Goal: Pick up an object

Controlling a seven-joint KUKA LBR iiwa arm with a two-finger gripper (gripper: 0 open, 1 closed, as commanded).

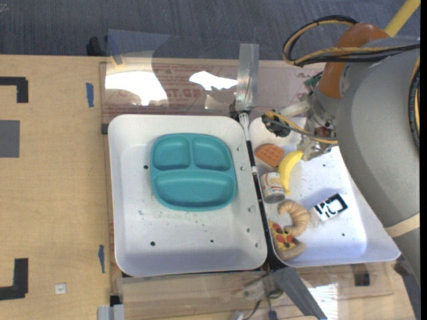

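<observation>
The gripper (308, 137), its state impossible to tell, is seen at one o'clock above the banana (288, 169) in the right bin (347, 235).

Left bin (127, 232): I see smooth white plastic, faintly glossy, flecked with dark specks.
Right bin (347, 235): the same white plastic from here, smooth.
Divided plate (193, 171): teal plastic, matt to satin, smooth.
Banana (288, 169): yellow, looks like glossy moulded plastic.
Waffle (269, 155): orange-brown, with a ridged surface.
Can (272, 187): small, with a printed label; I cannot tell the material.
Croissant (298, 217): tan, matt, lumpy.
Counter (47, 192): pale wood-look board, matt, with blue tape bits.
Clear sheet behind the bins (173, 85): shiny, throws hard glare.
Arm (380, 132): grey shell, smooth satin.
Floor (200, 5): dark blue-grey, rough like carpet.
</observation>
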